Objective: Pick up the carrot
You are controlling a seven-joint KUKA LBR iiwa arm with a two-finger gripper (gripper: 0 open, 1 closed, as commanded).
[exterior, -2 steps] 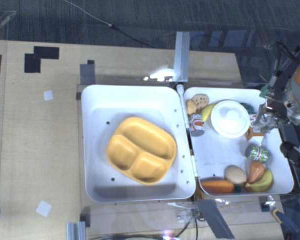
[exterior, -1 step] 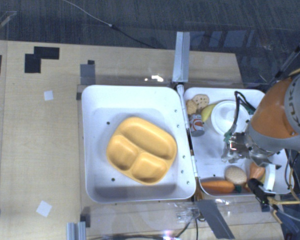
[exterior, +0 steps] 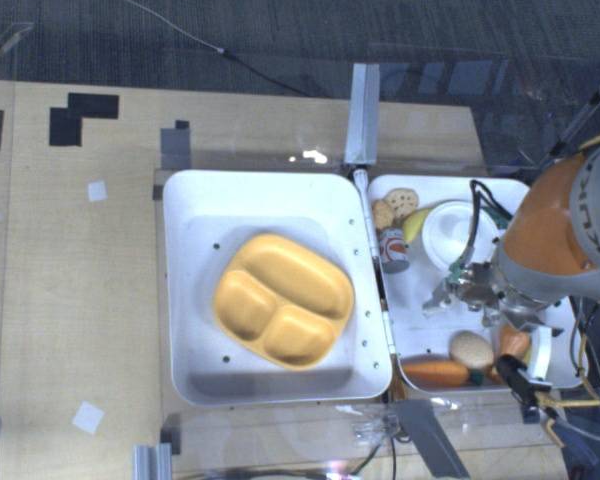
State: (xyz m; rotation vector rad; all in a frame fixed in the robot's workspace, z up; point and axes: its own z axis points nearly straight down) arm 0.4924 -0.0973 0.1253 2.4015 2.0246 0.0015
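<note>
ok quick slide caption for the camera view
KUKA arm's gripper low over the right bin, near the carrot; a yellow divided tray fills the left bin.

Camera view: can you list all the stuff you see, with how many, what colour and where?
bins: two, white, side by side on the bench
divided plate: one, yellow, middle of the left bin
carrot: one, orange, along the near wall of the right bin
cookies: two, tan with dark chips, far left corner of the right bin
can: one, red and silver, left side of the right bin
banana: one, yellow, beside the white bowl
bowl: one, white, far part of the right bin
bread roll: one, beige, just above the carrot
arm: one, grey and orange, over the right bin
pincer: one, grey, above the roll
</note>
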